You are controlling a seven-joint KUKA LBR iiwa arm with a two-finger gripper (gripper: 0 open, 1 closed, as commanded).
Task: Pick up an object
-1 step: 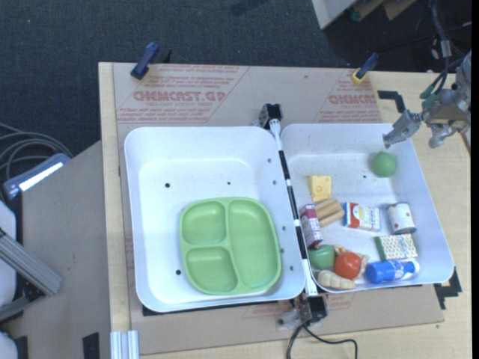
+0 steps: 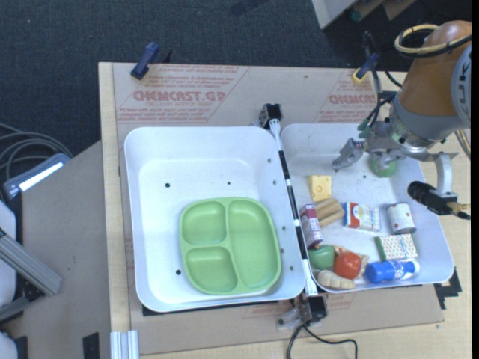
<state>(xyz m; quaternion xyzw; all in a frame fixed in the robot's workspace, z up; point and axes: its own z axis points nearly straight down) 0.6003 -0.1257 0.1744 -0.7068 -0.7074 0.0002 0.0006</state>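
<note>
Camera view, from above and at a slant: the arm (image 2: 438,66) reached in from the right, and its gripper (image 2: 367,154) hung over the far part of the right bin (image 2: 299,137); whether it was open or closed I could not tell. No object was seen held. The objects lay nearer the camera than the gripper, apart from it: a yellow block (image 2: 321,186) closest, then a red-and-white packet (image 2: 362,216), a small white can (image 2: 401,218), a blue bottle (image 2: 390,271), a green fruit (image 2: 322,256) and a red fruit (image 2: 347,262). A pale green round piece (image 2: 384,166) sat just beside the gripper. The left bin (image 2: 150,155) held a green divided tray (image 2: 227,244).
</note>
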